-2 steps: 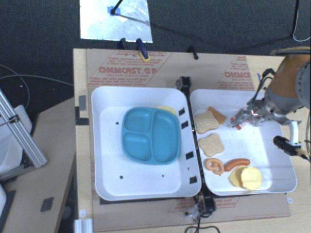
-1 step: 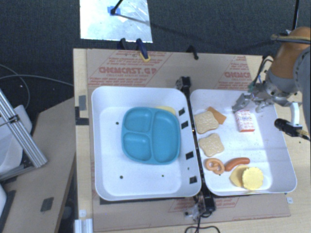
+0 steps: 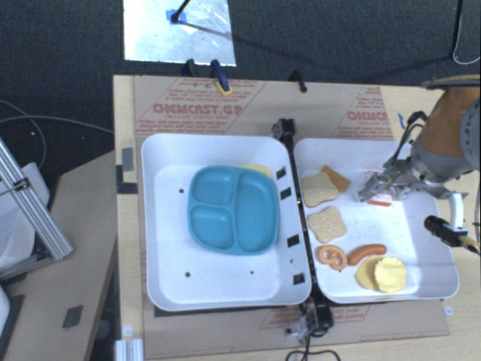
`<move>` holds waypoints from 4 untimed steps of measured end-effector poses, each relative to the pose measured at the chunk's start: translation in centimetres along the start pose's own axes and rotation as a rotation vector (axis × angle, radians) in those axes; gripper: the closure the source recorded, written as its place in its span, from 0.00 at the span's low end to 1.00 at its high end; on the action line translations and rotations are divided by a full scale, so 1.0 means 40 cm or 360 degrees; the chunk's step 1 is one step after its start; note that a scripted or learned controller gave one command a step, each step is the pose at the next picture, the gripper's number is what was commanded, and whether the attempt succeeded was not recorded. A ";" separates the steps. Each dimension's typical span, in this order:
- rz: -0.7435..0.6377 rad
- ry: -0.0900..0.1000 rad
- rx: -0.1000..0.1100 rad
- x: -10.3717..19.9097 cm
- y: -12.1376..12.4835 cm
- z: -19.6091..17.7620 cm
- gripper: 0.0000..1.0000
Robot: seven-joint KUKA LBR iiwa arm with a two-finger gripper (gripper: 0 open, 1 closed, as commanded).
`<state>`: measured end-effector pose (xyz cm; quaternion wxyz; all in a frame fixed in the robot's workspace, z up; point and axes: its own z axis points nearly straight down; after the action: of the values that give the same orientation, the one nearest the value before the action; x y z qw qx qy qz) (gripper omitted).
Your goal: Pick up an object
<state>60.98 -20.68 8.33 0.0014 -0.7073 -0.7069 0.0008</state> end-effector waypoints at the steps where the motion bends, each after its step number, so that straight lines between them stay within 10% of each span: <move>1: 0.0001 0.0000 0.0001 -0.001 -0.148 -0.001 0.00; 3: -0.0020 0.0004 -0.0012 0.244 -0.014 -0.003 0.00; 4: -0.0022 0.0005 -0.0024 0.439 -0.046 -0.269 0.00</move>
<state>59.18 -3.12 19.12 -0.0028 -0.7024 -0.7117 -0.0056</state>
